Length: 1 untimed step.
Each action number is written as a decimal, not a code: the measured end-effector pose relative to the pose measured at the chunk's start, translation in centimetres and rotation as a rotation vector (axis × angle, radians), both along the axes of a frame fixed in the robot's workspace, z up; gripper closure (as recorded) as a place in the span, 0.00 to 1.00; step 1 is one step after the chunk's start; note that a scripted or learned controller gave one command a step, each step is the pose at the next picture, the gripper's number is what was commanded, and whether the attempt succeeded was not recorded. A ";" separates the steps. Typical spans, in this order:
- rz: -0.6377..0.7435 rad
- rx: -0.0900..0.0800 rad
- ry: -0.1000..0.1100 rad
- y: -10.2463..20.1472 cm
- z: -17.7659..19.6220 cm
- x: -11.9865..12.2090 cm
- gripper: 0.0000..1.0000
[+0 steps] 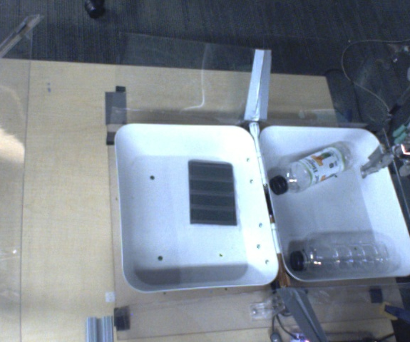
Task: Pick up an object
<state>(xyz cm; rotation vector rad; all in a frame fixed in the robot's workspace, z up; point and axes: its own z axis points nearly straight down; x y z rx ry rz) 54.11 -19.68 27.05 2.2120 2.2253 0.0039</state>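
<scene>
The left bin (130,191), occupying the centre-left of the frame, carries a dark ribbed rectangular pad (212,192) lying flat near its middle, well apart from every wall. The right bin (376,205), touching the left one along a shared edge, holds two clear plastic bottles. The labelled bottle (311,169) lies on its side in the upper half of that bin, tilted, its dark cap toward the shared edge at lower left and its base toward upper right. The plain ribbed bottle (340,254) lies along the bin's lower wall, cap to the left. At the far right edge of the frame, level with the labelled bottle, the gripper (397,152) sits over the bin's right rim amid cables; whether it is open or shut cannot be determined, and nothing is seen held in it. Assessment: the approach stage is in hand, with no object yet secured. The labelled bottle appears the nearest candidate. Recommended practice: close across the bottle's narrow width, square to its long axis and near mid-body, as a round, smooth bottle is likely to roll or slip under an off-centre grasp.
</scene>
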 end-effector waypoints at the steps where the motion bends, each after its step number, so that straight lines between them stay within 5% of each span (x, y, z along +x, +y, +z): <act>1: 0.050 0.001 0.001 5.2 -9.3 5.6 0.00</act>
